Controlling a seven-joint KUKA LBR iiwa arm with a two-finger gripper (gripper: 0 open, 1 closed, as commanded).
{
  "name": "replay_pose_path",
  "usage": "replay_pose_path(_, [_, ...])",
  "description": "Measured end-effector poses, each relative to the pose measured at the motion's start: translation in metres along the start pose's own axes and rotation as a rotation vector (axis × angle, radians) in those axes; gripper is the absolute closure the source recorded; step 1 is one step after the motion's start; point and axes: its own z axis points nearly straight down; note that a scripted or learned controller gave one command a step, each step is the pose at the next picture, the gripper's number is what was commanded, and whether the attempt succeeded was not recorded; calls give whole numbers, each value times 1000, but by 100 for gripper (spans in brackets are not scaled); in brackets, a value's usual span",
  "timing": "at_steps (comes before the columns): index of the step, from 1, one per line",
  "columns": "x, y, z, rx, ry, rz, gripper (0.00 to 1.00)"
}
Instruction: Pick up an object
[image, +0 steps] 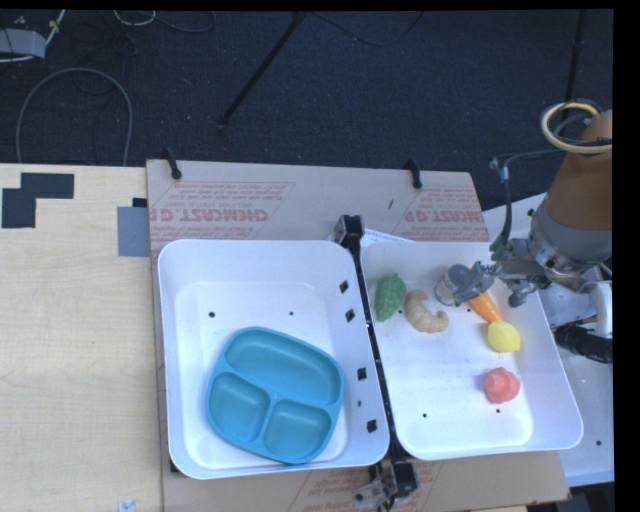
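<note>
While the arm reaches in from the right, its grey gripper hangs low over the far part of the right bin, just beside the upper end of an orange, carrot-shaped piece. The view is too coarse to tell how far the fingers stand apart, and nothing can be made out between them.

The right bin is shallow, white and smooth, with rounded corners. In it lie a bumpy green lump near the dividing wall, a pale tan curved piece, perhaps a peanut or a pastry shape, beside it, a smooth yellow rounded piece touching the lower tip of the orange one, and a knobbly pink-red lump nearer the front.

The left bin bears a glossy blue plastic tray with three compartments, lying flat and turned at a slant. Both bins rest on printed cardboard laid over the pale wooden counter.
</note>
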Motion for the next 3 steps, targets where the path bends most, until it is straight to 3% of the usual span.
replay_pose_path(1, [0,3,-8,-14,-3,-2,0])
replay_pose_path(3, [-1,-2,100,-9,-1,-2,0])
